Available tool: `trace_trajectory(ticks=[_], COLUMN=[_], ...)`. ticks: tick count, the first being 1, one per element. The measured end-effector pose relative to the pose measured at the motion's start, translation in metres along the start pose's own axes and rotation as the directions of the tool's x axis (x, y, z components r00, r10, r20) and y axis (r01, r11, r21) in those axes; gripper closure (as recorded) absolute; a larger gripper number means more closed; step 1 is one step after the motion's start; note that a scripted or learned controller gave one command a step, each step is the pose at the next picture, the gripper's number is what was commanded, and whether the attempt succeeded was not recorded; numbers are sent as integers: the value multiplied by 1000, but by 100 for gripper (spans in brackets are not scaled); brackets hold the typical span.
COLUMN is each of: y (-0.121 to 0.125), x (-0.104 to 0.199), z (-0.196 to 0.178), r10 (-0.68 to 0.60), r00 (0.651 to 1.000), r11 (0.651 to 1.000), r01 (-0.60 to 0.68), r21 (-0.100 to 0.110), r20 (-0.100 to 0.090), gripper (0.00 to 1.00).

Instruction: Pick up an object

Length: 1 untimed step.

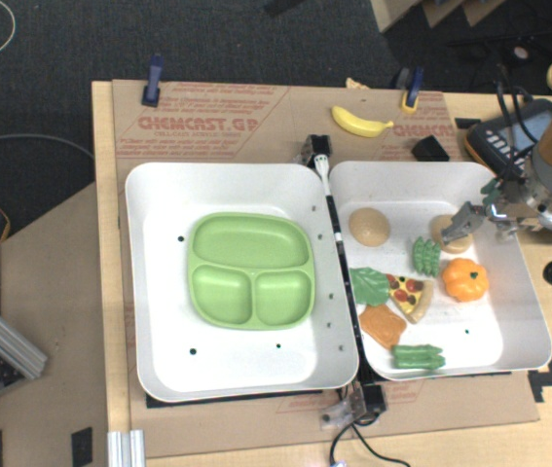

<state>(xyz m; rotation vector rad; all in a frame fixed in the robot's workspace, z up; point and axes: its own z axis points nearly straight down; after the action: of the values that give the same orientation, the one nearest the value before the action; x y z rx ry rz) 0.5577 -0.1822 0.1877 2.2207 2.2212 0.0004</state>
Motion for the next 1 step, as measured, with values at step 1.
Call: trace_trajectory(ticks=[1], y=[-38], x=[58], z=[106], r10=[-1], r00=[1000], r11=[1000], r01=[1], r21=[4], r20=[-3], gripper=[0])
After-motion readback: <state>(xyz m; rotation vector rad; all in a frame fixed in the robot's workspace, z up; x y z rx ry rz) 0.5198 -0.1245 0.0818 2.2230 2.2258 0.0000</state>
